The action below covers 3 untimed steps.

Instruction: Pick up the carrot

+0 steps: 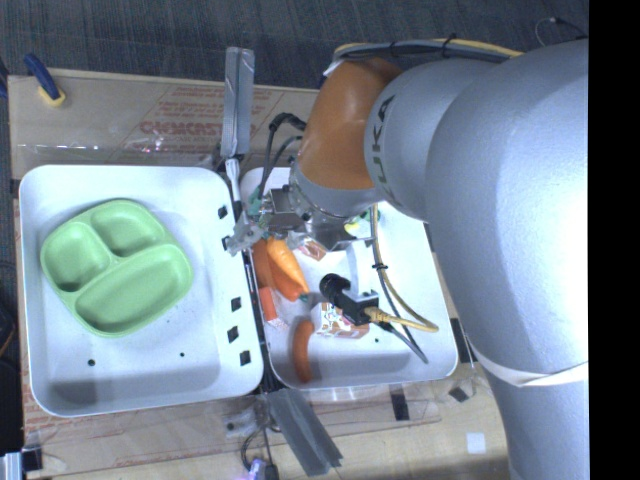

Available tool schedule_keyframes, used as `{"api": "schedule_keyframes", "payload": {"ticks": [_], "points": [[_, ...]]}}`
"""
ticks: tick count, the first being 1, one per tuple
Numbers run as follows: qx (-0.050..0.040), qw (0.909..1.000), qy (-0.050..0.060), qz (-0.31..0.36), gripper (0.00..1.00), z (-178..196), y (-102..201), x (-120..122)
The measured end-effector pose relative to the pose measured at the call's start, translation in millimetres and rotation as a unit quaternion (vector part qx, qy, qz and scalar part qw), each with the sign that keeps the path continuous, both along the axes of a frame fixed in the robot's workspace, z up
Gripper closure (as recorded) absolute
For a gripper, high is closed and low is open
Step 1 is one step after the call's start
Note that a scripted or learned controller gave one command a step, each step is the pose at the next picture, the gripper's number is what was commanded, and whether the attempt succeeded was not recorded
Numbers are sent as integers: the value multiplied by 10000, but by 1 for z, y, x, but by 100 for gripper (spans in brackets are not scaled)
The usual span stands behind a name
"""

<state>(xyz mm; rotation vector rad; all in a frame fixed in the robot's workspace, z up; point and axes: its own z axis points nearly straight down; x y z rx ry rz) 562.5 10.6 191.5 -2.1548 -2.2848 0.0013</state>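
Carrot [283, 266] lies in right bin [425, 360], near its left wall, tip toward the gripper [262, 230] just above it. Jaw state: cannot tell, wrist hides them. Judged not lifted yet; grasp and raise remain. Green plate [115, 265] sits in left bin [60, 393].

1 fixed camera sits above the desk [120, 108] and looks down at a slant, near enough that both white bins span most of the width. The left bin [60, 368] lies in full sight; the arm [480, 168] enters from the right and covers much of the right bin [425, 353].
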Motion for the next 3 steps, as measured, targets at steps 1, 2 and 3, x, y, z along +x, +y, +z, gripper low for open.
{"api": "schedule_keyframes", "payload": {"ticks": [1, 2, 3], "points": [[3, 10000, 19, 28, 0, -1, -45, -13], [6, 9980, 25, 635, 0, -1, -41, -12], [-1, 9972, -2, 753, 0, 0, -40, -4]]}}
